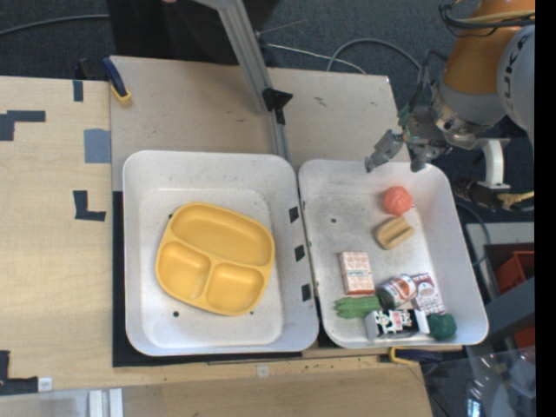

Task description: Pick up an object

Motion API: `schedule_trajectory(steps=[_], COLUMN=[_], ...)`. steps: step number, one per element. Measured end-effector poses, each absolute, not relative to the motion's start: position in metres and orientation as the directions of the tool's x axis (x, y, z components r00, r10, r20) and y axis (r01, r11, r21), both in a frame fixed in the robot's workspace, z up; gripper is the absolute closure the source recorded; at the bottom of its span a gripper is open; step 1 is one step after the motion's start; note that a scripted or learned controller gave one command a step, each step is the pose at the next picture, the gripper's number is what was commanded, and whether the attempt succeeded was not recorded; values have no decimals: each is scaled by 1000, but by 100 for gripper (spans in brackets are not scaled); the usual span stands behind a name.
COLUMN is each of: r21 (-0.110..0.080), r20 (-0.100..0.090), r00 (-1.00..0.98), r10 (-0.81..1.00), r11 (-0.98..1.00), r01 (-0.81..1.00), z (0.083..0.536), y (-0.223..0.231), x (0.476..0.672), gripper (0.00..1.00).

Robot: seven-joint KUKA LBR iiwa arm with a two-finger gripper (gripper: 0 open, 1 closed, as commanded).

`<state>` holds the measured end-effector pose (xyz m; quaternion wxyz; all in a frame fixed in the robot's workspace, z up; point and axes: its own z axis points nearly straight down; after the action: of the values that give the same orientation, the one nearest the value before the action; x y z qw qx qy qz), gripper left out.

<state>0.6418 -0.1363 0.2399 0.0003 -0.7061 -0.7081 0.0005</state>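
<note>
**Claw parked at the bin's far rim, nothing taken yet**

Wooden bench, two white bins side by side; dark floor beyond. Left bin (139,233) carries a yellow divided tray (215,257). Right bin (334,189) is my landmark: everything worth picking lies in it.

From my station I read the gripper (401,153) hovering over that bin's far edge, fingers spread apart, nothing between them.

Nearest to it, just inside the far right corner of the right bin, sits an orange ball (397,200). Beside it, toward the bin's middle, a tan bread roll (393,232). Further toward the near rim: a small red-and-white box (356,273), a green pepper-like piece (357,307), a tin can (397,291), a black-and-white carton (395,322), a dark green lump (443,326).

I judge the ball the likeliest target. It looks light and probably toy plastic or foam; round, so it may roll or squirt out. I'd straddle its widest middle from straight above.
</note>
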Motion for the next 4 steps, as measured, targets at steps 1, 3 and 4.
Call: schedule_trajectory(steps=[1, 3, 4], r21=[-1, -7, -2], r20=[-1, -1, -2], r00=[-3, -2, -2], r10=[1000, 1000, 1000], r11=[3, 2, 2], r01=[1000, 1000, 1000], z=[240, 131, 86], y=[-136, -143, -142], x=[642, 633, 633], gripper=[0, 0, 0])
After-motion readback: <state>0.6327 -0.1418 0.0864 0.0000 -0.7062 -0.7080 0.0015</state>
